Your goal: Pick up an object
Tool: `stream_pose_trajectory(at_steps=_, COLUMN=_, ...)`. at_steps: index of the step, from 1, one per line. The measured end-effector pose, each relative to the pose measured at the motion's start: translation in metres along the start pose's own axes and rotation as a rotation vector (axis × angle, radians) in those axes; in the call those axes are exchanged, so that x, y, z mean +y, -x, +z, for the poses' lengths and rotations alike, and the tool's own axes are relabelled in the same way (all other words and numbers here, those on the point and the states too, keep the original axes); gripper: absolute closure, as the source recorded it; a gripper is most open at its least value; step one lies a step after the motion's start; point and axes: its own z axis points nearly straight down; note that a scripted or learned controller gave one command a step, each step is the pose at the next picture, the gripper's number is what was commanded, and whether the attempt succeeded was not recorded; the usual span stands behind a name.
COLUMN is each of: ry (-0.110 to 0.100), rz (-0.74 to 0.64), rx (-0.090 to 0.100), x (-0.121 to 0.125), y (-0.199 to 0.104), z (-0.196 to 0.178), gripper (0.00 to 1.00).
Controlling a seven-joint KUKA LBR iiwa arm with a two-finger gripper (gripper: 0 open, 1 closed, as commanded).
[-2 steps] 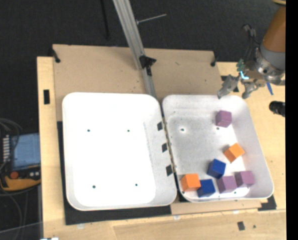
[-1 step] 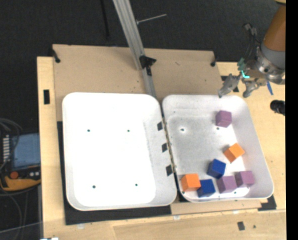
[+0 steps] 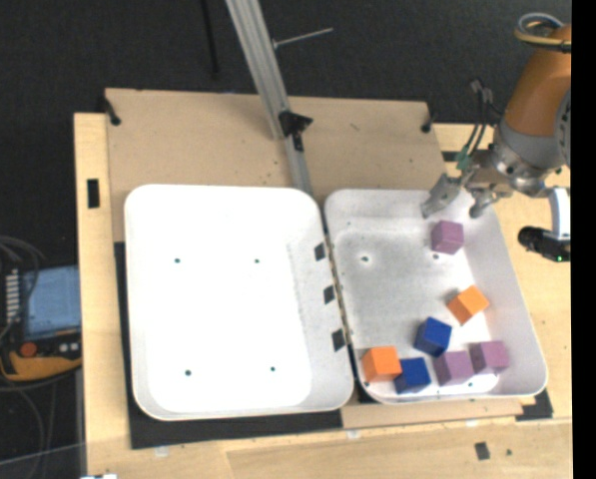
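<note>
Seven little blocks in play, all of them sitting in the right-hand bin (image 3: pixel 349 230), and none is lifted yet. The pincer (image 3: pixel 459 204) hangs over the far edge of that bin, its two grey fingers (image 3: pixel 436 199) spread apart with nothing between them, so released and carrying nothing.

Just on the near side of the pincer lies a purple block (image 3: pixel 446 236), alone on the bin floor and well apart from the others. That looks to me like the target, going by how close the fingers are to it, though I can't say the pincer is lined up squarely over it.

Further toward the near end of the right-hand bin sits an orange block (image 3: pixel 467 303) by itself, then a blue block (image 3: pixel 434 334) beside it. Along the near wall of the bin the rest are bunched: a second orange block (image 3: pixel 381 362) touching a second blue block (image 3: pixel 412 374), then two more purple blocks (image 3: pixel 473 361) side by side in the corner.

Left of the right-hand bin, the left-hand bin (image 3: pixel 158 208) plays no part for now.

So, progress: the approach seems done, the grasp not. Left to do, as I judge it, is to drop onto a block, clench, and raise it clear of the bin.
</note>
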Motion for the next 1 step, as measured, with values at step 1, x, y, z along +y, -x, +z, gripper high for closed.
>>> stream_pose_trajectory(at_steps=1, ry=0.001, rz=-0.005, rx=0.000, x=0.0042, y=-0.0053, z=0.0446, gripper=0.00)
